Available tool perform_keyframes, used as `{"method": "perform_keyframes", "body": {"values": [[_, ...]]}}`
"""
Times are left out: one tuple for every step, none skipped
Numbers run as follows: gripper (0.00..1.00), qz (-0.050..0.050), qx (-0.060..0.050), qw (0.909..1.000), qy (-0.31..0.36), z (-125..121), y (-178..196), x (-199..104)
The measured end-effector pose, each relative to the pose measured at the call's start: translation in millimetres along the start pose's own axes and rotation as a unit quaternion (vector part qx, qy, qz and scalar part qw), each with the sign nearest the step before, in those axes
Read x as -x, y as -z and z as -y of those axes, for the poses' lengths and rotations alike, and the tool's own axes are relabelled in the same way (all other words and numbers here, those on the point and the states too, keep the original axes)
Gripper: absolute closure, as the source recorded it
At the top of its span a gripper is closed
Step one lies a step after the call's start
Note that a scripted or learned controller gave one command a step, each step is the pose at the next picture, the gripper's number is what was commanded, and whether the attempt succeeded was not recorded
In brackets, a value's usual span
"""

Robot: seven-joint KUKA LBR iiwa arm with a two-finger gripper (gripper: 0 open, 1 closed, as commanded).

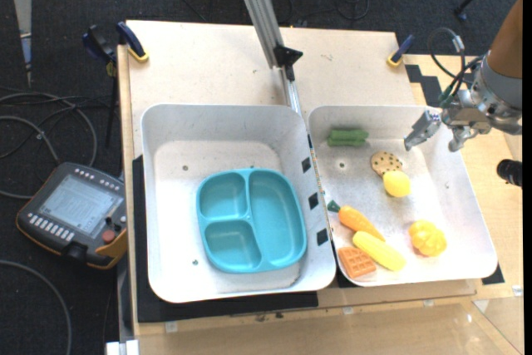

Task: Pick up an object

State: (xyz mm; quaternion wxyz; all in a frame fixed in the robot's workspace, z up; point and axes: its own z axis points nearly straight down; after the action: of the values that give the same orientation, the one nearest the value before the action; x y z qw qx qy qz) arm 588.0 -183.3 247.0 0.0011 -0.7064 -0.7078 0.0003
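Observation:
The right bin [465, 179] holds several toy foods: a green piece [347, 136] at the back, a speckled cookie [386, 162], a yellow lemon [396, 184], an orange carrot [360, 220], a long yellow piece [379, 251], a waffle [357, 263] and a lumpy yellow fruit [427, 238]. My gripper [438, 135] hangs over the back right part of this bin, to the right of the cookie and above the lemon. Its fingers are spread open with nothing between them.
The left bin [166, 137] holds a blue divided plate [249, 220]. A slanted metal bar [262, 4] runs from the top down to the gap between the bins. Yellow clamps [133, 46] sit at the bench's back corners.

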Motion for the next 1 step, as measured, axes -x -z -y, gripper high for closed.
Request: {"method": "perform_keyframes", "body": {"values": [[0.00,0.000,0.000,1.0000,0.000,0.0,0.0,0.0]]}}
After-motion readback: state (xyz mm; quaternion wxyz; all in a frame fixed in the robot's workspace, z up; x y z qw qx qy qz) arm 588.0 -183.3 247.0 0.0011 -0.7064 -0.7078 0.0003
